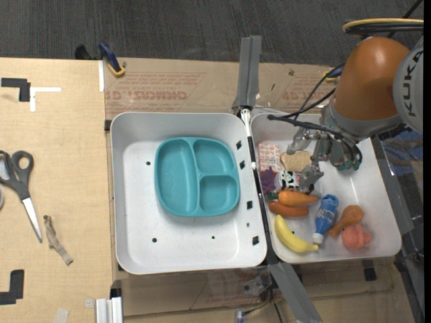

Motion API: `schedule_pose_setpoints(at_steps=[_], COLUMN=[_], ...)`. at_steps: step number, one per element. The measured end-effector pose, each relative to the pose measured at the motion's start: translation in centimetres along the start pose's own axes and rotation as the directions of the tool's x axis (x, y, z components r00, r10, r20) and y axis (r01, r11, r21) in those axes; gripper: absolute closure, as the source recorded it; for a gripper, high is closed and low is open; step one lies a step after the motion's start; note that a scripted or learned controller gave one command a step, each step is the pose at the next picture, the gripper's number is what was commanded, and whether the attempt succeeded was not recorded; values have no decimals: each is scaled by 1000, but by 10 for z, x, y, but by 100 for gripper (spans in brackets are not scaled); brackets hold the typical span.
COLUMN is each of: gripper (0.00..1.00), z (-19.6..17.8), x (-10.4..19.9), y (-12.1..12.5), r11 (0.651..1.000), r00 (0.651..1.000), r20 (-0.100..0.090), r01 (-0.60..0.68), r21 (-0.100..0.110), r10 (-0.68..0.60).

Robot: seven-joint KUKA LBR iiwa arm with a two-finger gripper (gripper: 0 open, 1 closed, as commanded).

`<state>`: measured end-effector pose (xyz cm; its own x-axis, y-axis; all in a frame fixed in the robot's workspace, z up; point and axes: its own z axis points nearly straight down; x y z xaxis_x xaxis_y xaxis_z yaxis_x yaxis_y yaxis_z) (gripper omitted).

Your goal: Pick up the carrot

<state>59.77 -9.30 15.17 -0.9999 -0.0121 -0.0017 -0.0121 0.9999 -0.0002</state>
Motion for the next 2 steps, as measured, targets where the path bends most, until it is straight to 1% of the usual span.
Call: schedule_pose_setpoints(at_steps=[1, 2], gripper=[0, 0], z=[43, 45], x=[88, 84], y=[-14, -1], r11=[1000, 964], r00=[999, 963], r20=[44, 30], r01=[22, -267], r21=[7, -2], r10=[-22, 267])
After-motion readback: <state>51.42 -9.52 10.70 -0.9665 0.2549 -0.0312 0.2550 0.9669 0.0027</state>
